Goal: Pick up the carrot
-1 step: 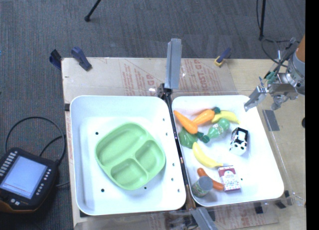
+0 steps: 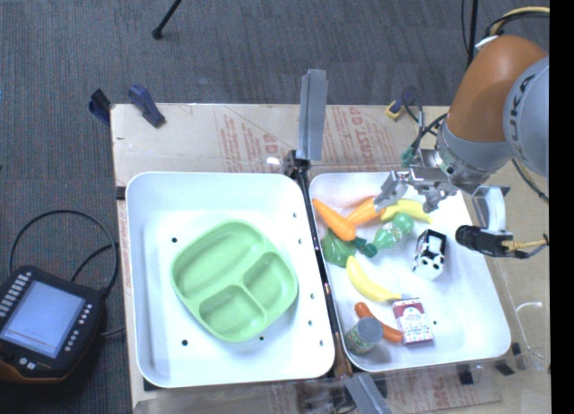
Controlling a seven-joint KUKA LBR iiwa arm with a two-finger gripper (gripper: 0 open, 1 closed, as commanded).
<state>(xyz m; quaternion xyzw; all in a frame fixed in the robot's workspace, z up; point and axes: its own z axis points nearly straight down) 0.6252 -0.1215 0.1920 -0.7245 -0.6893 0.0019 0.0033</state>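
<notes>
Cardboard-topped bench (image 2: 224, 134), grey carpet (image 2: 269, 27), gripper (image 2: 414, 190) spread above carrot (image 2: 334, 219)

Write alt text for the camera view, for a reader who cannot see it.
The gripper hangs over the right bin, just above a carrot that lies among bananas, a green bottle and a toy cow. The left bin holds a green divided plate.

My arm (image 2: 502, 99) reaches in from the frame's upper right, orange band above the wrist, with the claw (image 2: 414, 192) angled down-left at right of centre.
</notes>
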